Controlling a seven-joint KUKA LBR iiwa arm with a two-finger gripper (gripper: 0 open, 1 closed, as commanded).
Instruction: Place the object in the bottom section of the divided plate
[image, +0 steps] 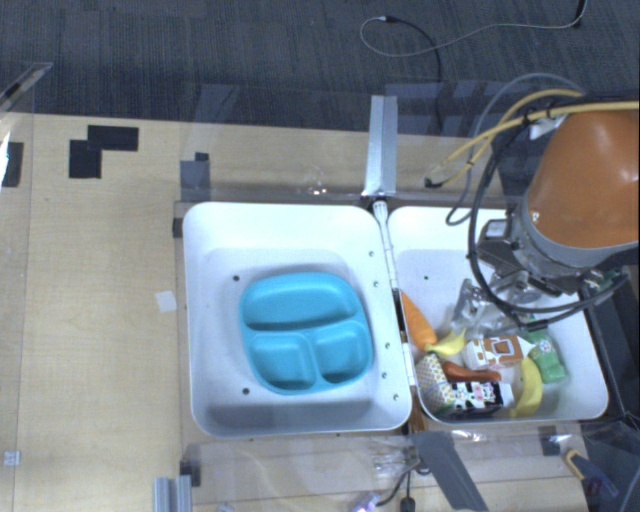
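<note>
**Arm Over the Right Bin, Plate Waiting in the Left**

While the arm (585, 185) leans in from the right, its orange band bulks over the far corner of the right bin (430, 255), and the hand (487, 302) hangs low above the pile of things at that bin's near end. From where I stand I cannot tell whether the hand is clenched or released; the metal parts blur into the clutter beneath.

That clutter sits along the near wall of the right bin: a carrot (418, 322) leaning by the divider between the bins, a banana (530, 385) curving at the right, a small carton (496, 351) with an orange and white face, a green packet (547, 362) beside it, and a black-and-white patterned box (474, 397) at the front.

The blue divided plate (303, 332) lies in the middle of the left bin (215, 250), one long section at the far side and two smaller ones nearer me. Yellow and black cables (490, 130) loop behind the arm over the bench (90, 300).
</note>
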